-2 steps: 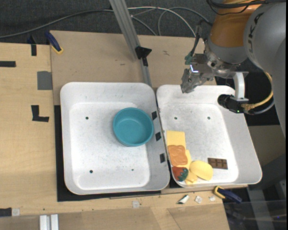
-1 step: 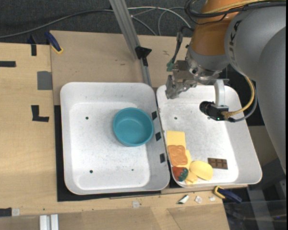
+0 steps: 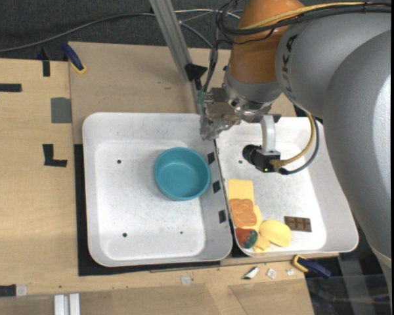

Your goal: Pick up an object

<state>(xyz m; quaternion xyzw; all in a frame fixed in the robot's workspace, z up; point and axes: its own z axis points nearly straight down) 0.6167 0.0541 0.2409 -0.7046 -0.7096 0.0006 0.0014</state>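
Candidate objects, several. Round teal plastic bowl (image 3: 181, 173): upright, mouth up, in the left white bin (image 3: 105, 195), near its right wall. Pale yellow flat square slab (image 3: 241, 189), orange toast-like piece (image 3: 243, 211) overlapping it, rounded yellow lump (image 3: 276, 233), small red-and-green item (image 3: 246, 237), dark brown chocolate-like bar (image 3: 297, 224): all in the right white bin (image 3: 328, 195), clustered toward its near edge, mostly touching; bar slightly apart.

Gripper (image 3: 215, 125): hanging above the far end of the divide between bins, well apart from the cluster, near the bowl's far side. Jaws: state cannot be told; nothing seen held.

Obstructions: shared bin walls, black clips (image 3: 217, 186) along the divide, grey slanted pole (image 3: 171, 31) behind. Worktop (image 3: 33, 176) of wood, marked with black tape.
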